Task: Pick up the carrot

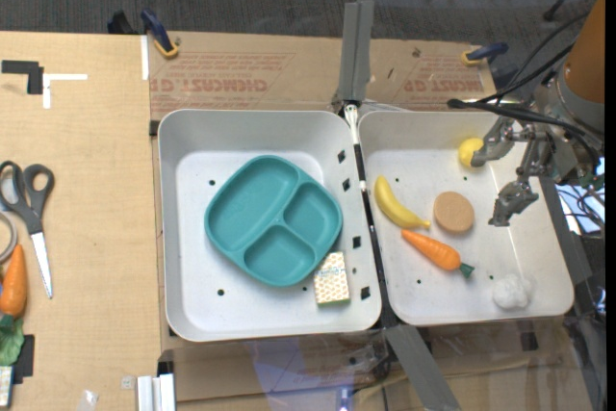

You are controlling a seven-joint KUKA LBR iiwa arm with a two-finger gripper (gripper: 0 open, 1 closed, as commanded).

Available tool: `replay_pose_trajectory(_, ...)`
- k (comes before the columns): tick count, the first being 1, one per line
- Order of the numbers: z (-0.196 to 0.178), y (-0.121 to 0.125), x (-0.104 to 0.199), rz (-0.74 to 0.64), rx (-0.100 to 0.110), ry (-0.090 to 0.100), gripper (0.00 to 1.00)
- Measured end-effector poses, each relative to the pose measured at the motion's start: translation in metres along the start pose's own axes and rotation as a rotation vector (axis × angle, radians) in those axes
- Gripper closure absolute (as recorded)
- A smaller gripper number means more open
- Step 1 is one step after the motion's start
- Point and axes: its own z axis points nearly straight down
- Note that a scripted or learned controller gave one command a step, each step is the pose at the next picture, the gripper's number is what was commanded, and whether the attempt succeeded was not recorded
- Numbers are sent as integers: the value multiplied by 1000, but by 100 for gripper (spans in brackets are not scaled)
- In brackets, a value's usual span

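Lying near the middle of the right bin (545,298), the carrot (433,250) points its orange tip toward the banana (395,203) and its green stub toward the bin's near edge. A round tan disc (453,212) sits just beside it, and a small yellow lemon (470,152) rests further back. A white fluffy lump (511,292) occupies the near right corner. The jaws (506,176) hang over the right side of that bin, well apart from the carrot, spread open with nothing between them. In the left bin (173,236) a teal divided plate (274,220) lies flat, with a small patterned block (332,280) touching its near edge. Scissors (29,217) rest on the surface (77,303) at far left.
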Motion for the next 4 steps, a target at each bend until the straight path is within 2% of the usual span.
replay_pose_trajectory(1, 97, 44, 16, 67, 0, 2, 0)
replay_pose_trajectory(2, 197, 9, 54, -53, 0, 0, 0)
replay_pose_trajectory(3, 178, -25, -11, 265, 0, -3, 0)
replay_pose_trajectory(4, 171, -24, -13, 261, 1, -3, 100)
